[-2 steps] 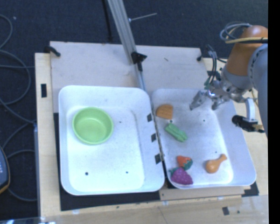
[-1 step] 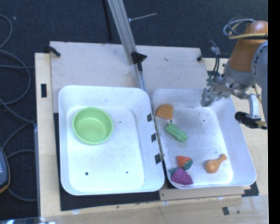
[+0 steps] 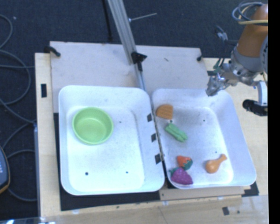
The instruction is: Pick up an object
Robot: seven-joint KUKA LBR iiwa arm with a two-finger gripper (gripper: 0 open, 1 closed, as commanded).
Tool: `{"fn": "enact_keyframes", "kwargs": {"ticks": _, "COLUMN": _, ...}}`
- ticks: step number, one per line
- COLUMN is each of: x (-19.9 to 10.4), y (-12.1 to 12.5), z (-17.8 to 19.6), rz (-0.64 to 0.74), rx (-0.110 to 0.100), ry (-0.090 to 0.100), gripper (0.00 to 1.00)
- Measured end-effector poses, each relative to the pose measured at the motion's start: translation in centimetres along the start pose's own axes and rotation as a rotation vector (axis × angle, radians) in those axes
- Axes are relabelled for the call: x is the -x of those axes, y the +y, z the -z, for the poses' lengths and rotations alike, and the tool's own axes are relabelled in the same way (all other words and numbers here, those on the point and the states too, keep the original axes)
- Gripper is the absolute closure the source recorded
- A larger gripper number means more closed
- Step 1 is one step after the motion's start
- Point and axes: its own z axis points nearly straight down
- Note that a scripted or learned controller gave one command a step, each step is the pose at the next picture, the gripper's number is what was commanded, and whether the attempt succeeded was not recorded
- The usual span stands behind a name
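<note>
Hanging over the far corner of the right bin (image 3: 233,125), the hand (image 3: 213,88) holds no toy; its grip is unclear.

Open floor mid right bin (image 3: 224,125); toys crowded along near and left sides, slanted aluminium post (image 3: 123,24) overhanging divider.
</note>
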Motion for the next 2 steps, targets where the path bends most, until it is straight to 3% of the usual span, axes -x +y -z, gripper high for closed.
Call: {"fn": "enact_keyframes", "kwargs": {"ticks": 2, "x": 0.7, "y": 0.4, "z": 8.9, "rz": 0.002, "rx": -0.001, "ry": 0.0, "gripper": 1.0}}
